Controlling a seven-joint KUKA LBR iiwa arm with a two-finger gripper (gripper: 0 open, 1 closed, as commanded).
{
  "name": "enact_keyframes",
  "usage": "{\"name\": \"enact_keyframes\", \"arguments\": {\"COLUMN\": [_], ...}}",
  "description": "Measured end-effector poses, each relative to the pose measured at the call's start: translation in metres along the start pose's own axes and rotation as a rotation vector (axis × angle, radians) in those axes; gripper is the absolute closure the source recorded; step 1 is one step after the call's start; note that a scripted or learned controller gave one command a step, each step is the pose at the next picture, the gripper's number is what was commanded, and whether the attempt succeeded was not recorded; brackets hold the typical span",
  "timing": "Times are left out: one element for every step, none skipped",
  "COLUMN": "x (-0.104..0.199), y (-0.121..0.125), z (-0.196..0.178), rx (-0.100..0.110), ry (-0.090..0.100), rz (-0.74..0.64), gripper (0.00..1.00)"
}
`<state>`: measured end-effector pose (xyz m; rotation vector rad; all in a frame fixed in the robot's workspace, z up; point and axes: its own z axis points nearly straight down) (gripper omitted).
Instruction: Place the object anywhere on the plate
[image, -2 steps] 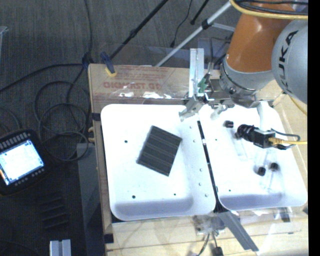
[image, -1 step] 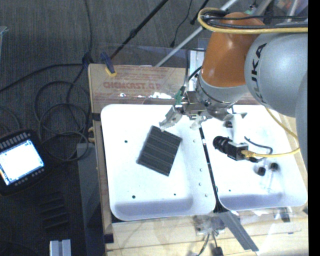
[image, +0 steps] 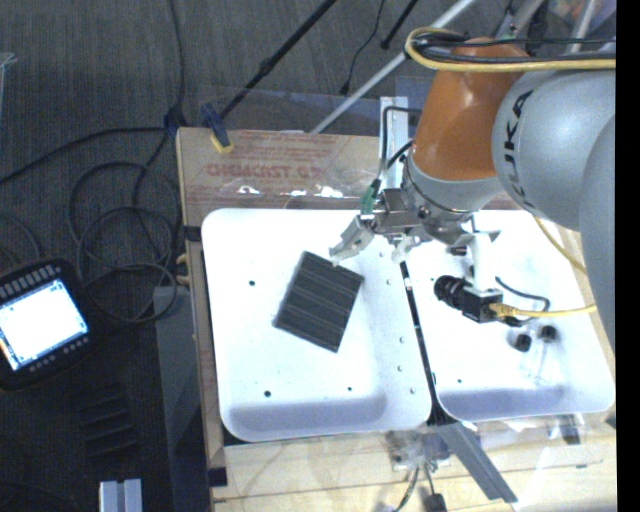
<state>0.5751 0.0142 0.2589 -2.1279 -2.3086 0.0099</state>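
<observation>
In L bin (image: 245, 385) dark ridged slab (image: 318, 302), long axis upper-R to lower-L, hand (image: 374, 243) spread wide, empty

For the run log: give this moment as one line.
end effector: left bin, far right | dark ribbed slab: flat, just beside it | hold: unclear

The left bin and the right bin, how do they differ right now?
The left bin holds a dark ribbed slab, lying flat and skewed; the right bin holds a small dark thing. The hand hangs over the left bin's far corner beside the divide, not over the right bin. Both are white and shallow.
</observation>
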Motion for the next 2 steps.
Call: {"name": "enact_keyframes", "arguments": {"x": [-0.026, -0.091], "y": [0.022, 0.009], "z": [0.021, 0.012], "rx": [-0.001, -0.001], "ry": [-0.001, 0.000], "rz": [0.013, 0.069], "gripper": [0.00, 0.00]}}
